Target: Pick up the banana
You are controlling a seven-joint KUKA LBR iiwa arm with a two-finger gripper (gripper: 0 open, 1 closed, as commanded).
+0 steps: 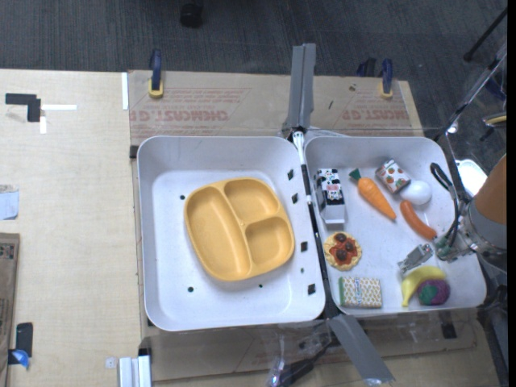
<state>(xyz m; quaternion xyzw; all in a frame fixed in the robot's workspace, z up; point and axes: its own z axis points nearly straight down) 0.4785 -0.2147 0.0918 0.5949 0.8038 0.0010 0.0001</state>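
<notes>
The arm [490, 216] reaches in from the right, its gripper [416, 258] low, jaws parted.

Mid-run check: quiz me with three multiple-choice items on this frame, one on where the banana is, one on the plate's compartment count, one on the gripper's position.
1. Where does the banana lie?
A. In the right bin, near its front right corner
B. On the yellow plate
C. On the bench outside the bins

2. How many compartments does the yellow plate have?
A. Two
B. Three
C. Five

3. Where is the gripper?
A. Over the left bin
B. Over the plate
C. In the right bin, just above the banana

Answers: 1 A, it lies beside a purple fruit there. 2 B, ridges split it in three. 3 C, it sits close beside the banana's upper end.
</notes>
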